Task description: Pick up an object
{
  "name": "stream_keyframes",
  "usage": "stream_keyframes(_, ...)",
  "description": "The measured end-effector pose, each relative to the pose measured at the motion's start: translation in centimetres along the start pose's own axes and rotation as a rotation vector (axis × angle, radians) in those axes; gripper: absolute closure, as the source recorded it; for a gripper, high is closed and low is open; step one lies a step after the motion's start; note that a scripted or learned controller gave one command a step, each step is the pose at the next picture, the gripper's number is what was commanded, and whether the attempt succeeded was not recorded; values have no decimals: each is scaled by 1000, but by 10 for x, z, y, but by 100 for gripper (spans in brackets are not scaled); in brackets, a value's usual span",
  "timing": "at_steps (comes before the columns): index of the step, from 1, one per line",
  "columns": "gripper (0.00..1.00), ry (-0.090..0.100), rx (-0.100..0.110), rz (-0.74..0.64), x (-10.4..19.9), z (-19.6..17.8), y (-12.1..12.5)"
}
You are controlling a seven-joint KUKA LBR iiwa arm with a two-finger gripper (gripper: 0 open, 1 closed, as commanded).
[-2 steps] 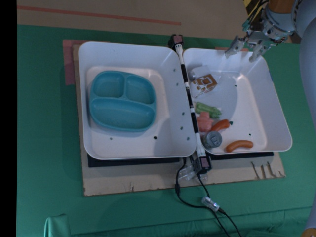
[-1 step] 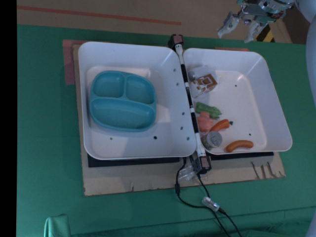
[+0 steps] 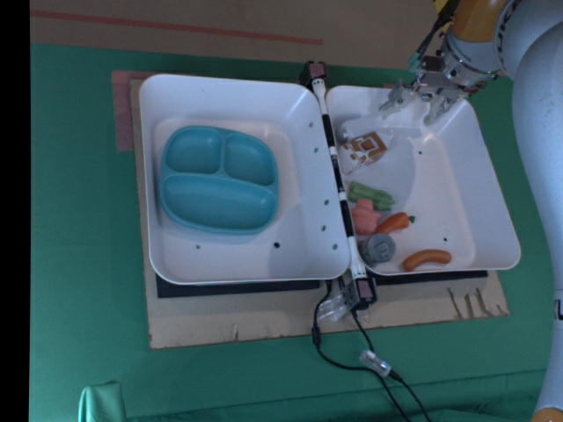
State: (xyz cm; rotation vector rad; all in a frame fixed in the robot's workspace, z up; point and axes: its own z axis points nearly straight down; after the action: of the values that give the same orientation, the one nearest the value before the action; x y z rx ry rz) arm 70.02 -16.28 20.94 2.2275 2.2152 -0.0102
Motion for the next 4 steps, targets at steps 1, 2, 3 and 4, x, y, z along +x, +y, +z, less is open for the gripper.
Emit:
stream_keyframes(1,0,-30,-47,11,47,3,-26)
stream_keyframes(2,0,0,-11,3,50,-1,-82)
stream_keyframes(3,0,0,-33,5,60,19,-118)
stream_keyframes(4,0,-4,-32,2,57,22,-189)
